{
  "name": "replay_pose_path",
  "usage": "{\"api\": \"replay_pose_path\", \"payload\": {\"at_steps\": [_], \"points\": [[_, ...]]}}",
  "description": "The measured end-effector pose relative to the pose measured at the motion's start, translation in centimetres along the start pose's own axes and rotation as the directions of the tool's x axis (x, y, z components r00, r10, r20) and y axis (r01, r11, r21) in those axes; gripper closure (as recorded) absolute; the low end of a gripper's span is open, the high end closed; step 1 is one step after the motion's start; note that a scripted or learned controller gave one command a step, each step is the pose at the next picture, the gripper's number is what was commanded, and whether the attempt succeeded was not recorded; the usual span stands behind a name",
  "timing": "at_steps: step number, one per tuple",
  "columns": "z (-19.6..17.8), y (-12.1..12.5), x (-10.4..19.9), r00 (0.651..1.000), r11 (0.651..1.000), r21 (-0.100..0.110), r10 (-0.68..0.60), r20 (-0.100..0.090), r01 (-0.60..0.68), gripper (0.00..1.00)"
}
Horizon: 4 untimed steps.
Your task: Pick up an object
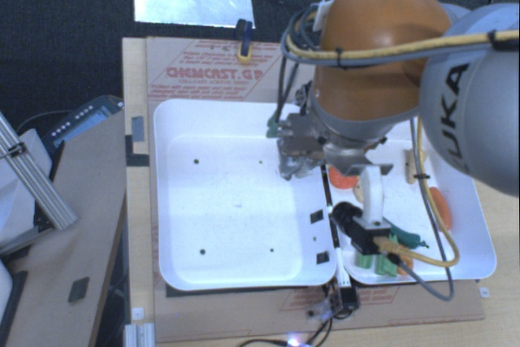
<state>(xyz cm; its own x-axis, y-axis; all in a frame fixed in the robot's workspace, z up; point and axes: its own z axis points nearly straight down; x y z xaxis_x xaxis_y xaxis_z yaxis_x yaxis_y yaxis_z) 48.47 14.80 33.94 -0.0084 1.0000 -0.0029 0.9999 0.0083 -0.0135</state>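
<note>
My gripper (297, 152) hangs under the big orange wrist joint, over the right edge of the left white bin (187, 256), close to the seam between the two bins. In the right bin (479, 256) lie a red-orange object (344, 178) partly hidden under the wrist, an orange piece (439, 208) by the right wall, and green pieces (408, 240) (374, 262) near the front. The arm covers much of the right bin. I see nothing held at the gripper.
Both bins sit on a printed cardboard sheet (211, 73). A yellow cable (431, 260) loops over the right bin's front. A grey device (81, 119) and a metal rail (32, 183) stand off the bench to the left.
</note>
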Motion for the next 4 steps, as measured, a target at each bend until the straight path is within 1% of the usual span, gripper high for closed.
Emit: {"api": "replay_pose_path", "payload": {"at_steps": [1,2,3,4], "points": [[-3.9,0.2,-4.7,1.000,1.000,-0.020,0.011,-0.004,-0.011,1.00],[1.5,0.1,-12.9,1.000,1.000,-0.012,0.015,-0.002,-0.015,1.00],[-4.4,2.7,-7.4,1.000,1.000,-0.023,0.000,-0.005,0.000,1.00],[5.2,0.0,-3.5,1.000,1.000,-0.005,0.001,-0.003,-0.001,1.00]]}}
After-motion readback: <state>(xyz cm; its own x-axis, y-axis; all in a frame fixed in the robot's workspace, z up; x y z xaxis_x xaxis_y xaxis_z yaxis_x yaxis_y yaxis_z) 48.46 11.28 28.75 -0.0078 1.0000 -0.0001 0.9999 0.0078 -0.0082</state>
